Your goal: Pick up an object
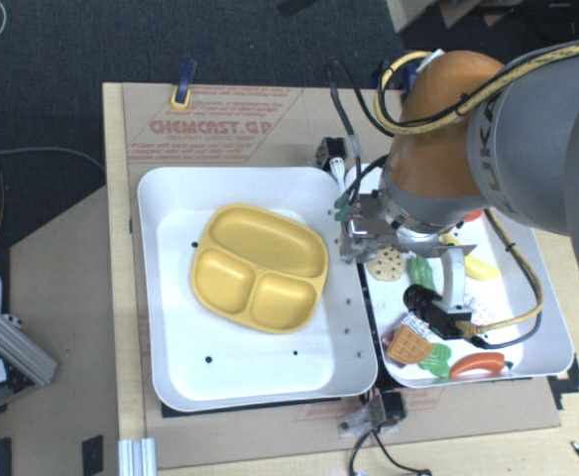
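The yellow three-compartment plate (260,267) is looking like smooth moulded plastic with a soft satin sheen. The left shallow white bin (167,296) under it is showing as smooth plastic, faintly glossy along its rim. At 12 o'clock from that bin, the tan tabletop (220,119) is appearing matt, like printed cardboard or board. At 3 o'clock, the arm's orange band (446,117) is shining as glossy plastic, and its grey shell (552,137) is looking smooth and semi-matt. The dark floor (91,28) is showing a rough carpet-like texture.
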Tool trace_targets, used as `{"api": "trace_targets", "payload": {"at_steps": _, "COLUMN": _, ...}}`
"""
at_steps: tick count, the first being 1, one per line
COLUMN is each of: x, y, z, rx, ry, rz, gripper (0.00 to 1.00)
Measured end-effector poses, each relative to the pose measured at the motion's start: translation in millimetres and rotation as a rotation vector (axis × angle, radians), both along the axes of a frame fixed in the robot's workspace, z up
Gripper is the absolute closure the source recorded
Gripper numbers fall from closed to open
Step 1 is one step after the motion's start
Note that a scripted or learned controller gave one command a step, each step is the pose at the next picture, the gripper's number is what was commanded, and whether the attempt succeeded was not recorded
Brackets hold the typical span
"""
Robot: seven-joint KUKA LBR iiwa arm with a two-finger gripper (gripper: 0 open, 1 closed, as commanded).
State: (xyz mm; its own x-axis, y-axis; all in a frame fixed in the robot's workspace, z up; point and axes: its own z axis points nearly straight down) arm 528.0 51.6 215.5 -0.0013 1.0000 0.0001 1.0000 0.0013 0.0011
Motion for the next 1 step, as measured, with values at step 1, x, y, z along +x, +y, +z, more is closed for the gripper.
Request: {"api": "trace_targets", "payload": {"at_steps": 1, "x": -12.2, "y": 1.1, "z": 7.8, "rx": 0.001, "ry": 0.003, "rz": -0.001, "gripper": 1.0}}
